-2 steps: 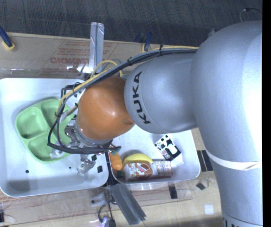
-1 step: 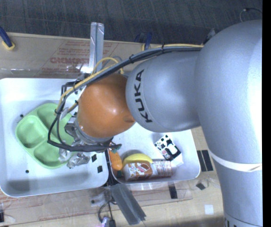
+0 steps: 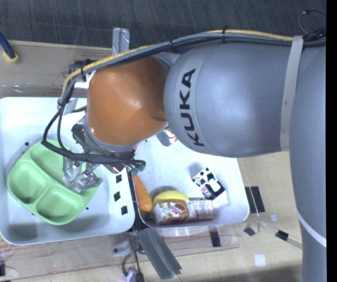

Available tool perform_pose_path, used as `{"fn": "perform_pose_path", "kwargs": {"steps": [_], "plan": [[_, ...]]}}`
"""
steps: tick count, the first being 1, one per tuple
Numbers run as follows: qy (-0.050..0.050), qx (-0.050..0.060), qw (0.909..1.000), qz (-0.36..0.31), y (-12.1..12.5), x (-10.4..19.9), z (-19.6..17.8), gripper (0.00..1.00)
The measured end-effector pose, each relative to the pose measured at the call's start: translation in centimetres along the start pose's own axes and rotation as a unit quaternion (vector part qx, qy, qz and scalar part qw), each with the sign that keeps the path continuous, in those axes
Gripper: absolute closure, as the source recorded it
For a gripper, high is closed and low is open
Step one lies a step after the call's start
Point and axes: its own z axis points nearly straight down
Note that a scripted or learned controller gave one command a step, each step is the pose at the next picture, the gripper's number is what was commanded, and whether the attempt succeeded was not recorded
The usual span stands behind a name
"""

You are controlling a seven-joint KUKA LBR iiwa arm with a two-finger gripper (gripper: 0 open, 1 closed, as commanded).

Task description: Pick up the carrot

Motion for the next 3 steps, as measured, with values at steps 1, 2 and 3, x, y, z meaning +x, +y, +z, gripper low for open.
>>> {"fn": "perform_pose_path", "kwargs": {"steps": [1,2,3], "plan": [[0.000,0.000,1.0000,0.000,0.0,0.0,0.0,0.00],[0.002,-0.002,0.9788,-0.205,0.8,-1.7,5.8,0.00],[-0.001,0.000,0.9322,-0.362,3.4,-1.5,1.4,0.00]]}}
